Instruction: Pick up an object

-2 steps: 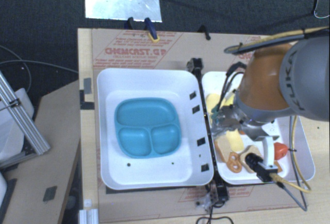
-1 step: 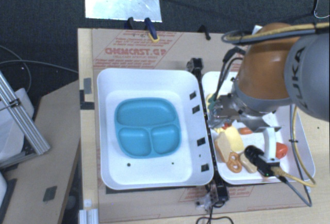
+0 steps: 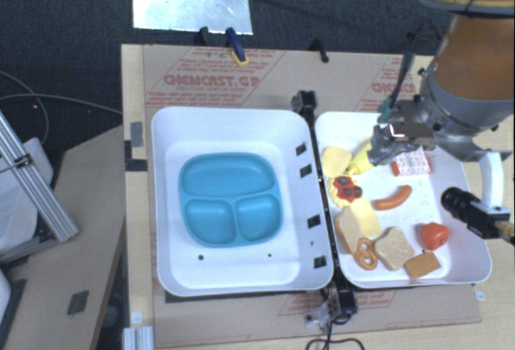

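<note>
Where the cardboard sheet (image 3: 241, 75) shows behind the two bins, you can read "CHEMCAST GP" printed in red, and the same lettering repeats, partly hidden, behind the arm. The red-and-white packet (image 3: 413, 162) in the right bin (image 3: 475, 260) carries print too small to make out.

Your gripper (image 3: 385, 149) hangs over the back of the right bin, just above a yellow toy piece (image 3: 360, 162); whether its fingers are apart or together you cannot tell from this view, and nothing is seen between them.

The toy sausage (image 3: 393, 197) lies near the bin's middle, its long axis running from lower left to upper right. Around it you have a pale yellow cheese-like slice (image 3: 335, 159), a red-and-black piece (image 3: 347, 190), a pretzel (image 3: 364, 253), a bread slice (image 3: 393, 248), a tomato-red piece (image 3: 434, 235) and an orange-brown block (image 3: 422, 265), crowded close, several touching.

The left bin (image 3: 173, 147) holds a blue divided tray (image 3: 231, 198). A black cylinder (image 3: 471, 210) on the arm overhangs the right bin's right rim.
</note>
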Robot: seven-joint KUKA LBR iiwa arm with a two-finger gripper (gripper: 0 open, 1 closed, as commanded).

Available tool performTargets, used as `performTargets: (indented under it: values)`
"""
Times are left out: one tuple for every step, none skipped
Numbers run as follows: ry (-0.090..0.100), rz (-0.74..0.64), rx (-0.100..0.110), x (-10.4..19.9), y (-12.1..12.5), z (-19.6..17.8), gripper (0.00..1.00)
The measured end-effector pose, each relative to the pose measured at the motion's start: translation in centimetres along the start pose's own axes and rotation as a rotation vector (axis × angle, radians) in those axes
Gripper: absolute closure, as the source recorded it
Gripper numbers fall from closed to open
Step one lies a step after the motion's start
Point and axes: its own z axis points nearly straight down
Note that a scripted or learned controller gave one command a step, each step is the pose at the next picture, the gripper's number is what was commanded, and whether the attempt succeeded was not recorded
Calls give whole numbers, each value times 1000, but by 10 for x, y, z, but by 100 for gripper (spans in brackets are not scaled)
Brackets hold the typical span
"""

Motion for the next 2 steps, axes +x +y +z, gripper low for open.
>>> performTargets:
  values:
    - [-1, 5, 30, -13, 2, 203, 100]
    - [3, -7, 10, 51, -3, 129, 100]
